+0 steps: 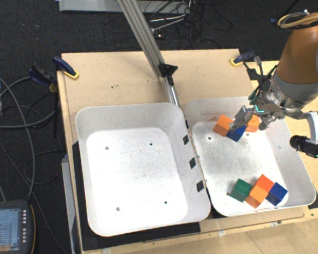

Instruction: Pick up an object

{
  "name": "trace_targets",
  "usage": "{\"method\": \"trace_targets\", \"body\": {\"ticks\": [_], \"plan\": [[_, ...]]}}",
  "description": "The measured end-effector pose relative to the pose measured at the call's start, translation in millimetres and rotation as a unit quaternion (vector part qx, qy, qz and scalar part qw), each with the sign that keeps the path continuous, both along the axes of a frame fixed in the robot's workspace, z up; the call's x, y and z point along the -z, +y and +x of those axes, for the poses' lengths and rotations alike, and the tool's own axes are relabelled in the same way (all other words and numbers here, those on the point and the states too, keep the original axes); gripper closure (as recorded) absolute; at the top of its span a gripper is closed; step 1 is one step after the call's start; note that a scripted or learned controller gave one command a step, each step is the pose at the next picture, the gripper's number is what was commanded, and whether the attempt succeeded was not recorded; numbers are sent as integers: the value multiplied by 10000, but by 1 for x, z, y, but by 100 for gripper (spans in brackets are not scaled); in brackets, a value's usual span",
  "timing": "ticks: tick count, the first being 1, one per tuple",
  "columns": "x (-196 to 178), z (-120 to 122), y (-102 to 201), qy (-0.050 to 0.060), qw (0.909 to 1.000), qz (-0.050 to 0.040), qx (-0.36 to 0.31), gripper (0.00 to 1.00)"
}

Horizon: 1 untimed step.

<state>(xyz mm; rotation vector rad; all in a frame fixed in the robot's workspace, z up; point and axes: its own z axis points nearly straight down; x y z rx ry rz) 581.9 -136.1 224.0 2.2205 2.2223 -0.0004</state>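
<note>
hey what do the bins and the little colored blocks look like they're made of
Bins: likely thin molded plastic, matte white, judging by rounded corners and scuffed, speckled floors.
Blocks, such as the green one: possibly painted wood or solid plastic; flat faces, crisp edges, even saturated color, no visible grain. The view leaves it open.

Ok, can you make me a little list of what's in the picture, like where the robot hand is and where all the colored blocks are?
robot hand: gripper low in the right bin, at its far end
blocks by the hand: orange block, blue block, another orange block
blocks at the near end: green block, orange block, blue block, packed together
left bin: white, with dark specks
</note>
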Motion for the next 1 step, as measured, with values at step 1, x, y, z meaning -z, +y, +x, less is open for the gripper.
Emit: {"method": "trace_targets", "body": {"ticks": [1], "plan": [[62, -2, -7, 31, 10000, 4, 10, 0]]}}
